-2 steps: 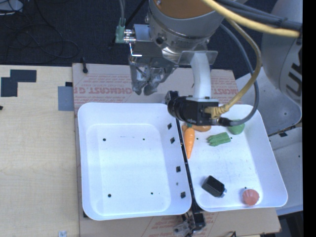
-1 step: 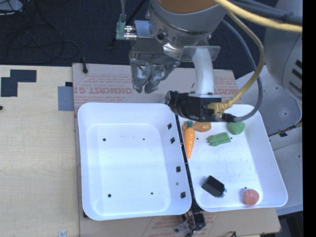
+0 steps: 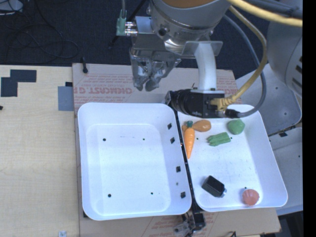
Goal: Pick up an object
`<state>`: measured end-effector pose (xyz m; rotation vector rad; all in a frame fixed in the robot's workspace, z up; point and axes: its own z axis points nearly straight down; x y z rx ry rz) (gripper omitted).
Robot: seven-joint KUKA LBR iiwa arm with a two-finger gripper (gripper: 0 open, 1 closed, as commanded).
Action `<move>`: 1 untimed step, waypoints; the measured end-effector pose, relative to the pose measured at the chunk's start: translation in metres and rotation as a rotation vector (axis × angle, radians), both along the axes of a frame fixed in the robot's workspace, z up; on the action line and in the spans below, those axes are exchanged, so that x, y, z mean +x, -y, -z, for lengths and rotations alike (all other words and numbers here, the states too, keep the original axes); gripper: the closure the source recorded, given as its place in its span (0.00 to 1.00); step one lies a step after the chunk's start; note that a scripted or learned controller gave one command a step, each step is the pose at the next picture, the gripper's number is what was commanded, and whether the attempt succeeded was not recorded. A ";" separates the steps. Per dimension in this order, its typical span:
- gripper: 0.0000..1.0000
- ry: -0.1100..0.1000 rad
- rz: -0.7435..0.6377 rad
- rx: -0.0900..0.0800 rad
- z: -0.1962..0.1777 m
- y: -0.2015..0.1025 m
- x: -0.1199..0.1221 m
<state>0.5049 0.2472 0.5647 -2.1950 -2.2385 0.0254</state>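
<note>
Bright even light, soft shadows, mild blur

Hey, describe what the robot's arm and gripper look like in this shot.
The arm is a thick grey metal cylinder with an orange band. Its gripper is a boxy grey unit with short metallic fingers. A yellow cable and grey hoses loop beside it, and a green connector sits at its side.

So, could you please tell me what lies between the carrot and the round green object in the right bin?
In the camera view, the long green vegetable lies between the carrot and the round green object.
</note>
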 end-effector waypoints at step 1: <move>1.00 -0.004 -0.005 -0.001 -0.009 -0.001 0.000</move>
